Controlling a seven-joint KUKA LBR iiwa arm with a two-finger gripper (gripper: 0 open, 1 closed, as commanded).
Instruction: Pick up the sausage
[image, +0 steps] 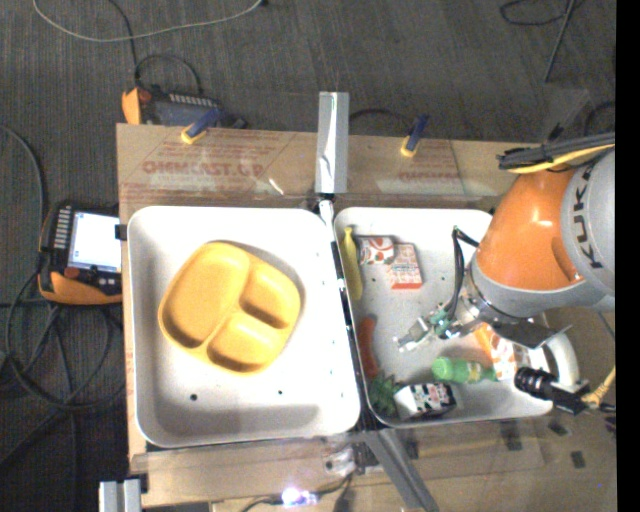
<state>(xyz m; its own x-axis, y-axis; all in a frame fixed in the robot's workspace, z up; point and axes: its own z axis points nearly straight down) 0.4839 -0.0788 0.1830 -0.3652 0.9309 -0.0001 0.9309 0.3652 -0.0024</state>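
Lying against the left wall of the right bin (470, 222), the sausage (367, 343) showed as a slim, reddish-brown stick, set nearly upright in the camera view, with its lower end near a bit of green leafy stuff (383, 390). Its surface looked smooth and dull; finer detail was too small to tell.

The claw (420, 334) hung over the middle of the same bin, at about three o'clock from the sausage and apart from it. Its metal fingers (408, 341) pointed toward nine o'clock; whether they stood wide or narrow I could not tell, and nothing was seen between them. The grey arm with its orange band (530, 240) reached in from three o'clock.

A red-and-white carton (392, 261) lay at twelve o'clock from the claw, and a yellow banana-like piece (351, 262) ran along the bin's left wall above the sausage. At five o'clock from the claw sat a green bottle (462, 371), with a small dark-and-white packet (427, 398) at six o'clock.

The left bin (150, 400) held a yellow divided tray (232, 305). Both bins rested on the worktop (230, 165).
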